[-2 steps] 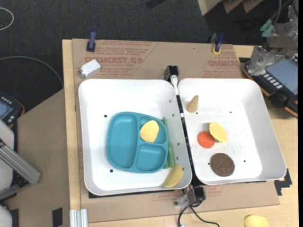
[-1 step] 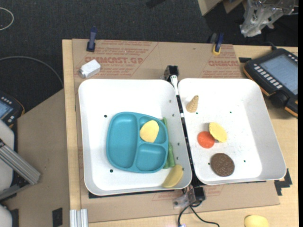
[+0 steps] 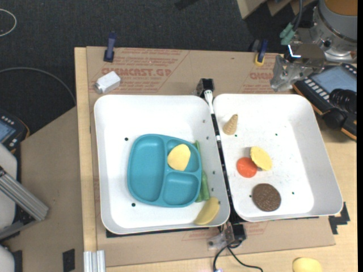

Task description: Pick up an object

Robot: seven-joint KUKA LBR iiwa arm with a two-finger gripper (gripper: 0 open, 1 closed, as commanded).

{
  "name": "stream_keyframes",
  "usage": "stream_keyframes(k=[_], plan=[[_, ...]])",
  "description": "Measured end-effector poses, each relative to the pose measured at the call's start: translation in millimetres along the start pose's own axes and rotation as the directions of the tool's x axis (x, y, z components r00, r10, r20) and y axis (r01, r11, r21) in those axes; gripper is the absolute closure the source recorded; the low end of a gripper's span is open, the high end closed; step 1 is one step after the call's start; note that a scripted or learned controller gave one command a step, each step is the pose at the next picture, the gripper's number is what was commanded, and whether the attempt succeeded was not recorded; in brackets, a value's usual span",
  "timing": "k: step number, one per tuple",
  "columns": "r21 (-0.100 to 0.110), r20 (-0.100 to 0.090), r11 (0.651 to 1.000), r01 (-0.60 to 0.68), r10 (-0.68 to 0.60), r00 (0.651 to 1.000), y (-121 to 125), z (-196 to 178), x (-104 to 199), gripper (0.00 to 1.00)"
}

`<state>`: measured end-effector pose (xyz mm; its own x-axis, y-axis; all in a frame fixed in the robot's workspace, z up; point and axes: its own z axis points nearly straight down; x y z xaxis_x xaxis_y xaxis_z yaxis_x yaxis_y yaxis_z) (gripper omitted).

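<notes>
My gripper [image 3: 285,79] hangs above the bench just beyond the far edge of the right bin [image 3: 306,123], open, with nothing between its fingers. In that bin lie a tan cone [image 3: 230,124], a yellow wedge [image 3: 261,158] touching a red-orange ball [image 3: 246,168], and a brown round cookie [image 3: 266,197]. The left bin [image 3: 113,129] holds a teal divided plate [image 3: 156,174] with a yellow lump [image 3: 179,157] on it, a green strip [image 3: 203,183] along the plate's right side, and a banana [image 3: 207,211] at the near right corner.
A black divider clip [image 3: 205,87] sits where the two bins meet at the back. On the cardboard outside the bins there is a small white block [image 3: 108,82] at the back left. A yellow object [image 3: 306,264] lies off the bench at the bottom right.
</notes>
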<state>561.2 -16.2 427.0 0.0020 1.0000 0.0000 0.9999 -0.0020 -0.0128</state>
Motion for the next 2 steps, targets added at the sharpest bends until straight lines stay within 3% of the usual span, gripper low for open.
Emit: stream_keyframes(k=[1, 2], plan=[[-0.029, -0.002, 1.000, 0.010, -0.010, 1.000, 43, -115, 65, 1.00], [-0.002, 0.001, 1.000, -0.001, 0.001, 1.000, 13, -20, 56, 1.00]])
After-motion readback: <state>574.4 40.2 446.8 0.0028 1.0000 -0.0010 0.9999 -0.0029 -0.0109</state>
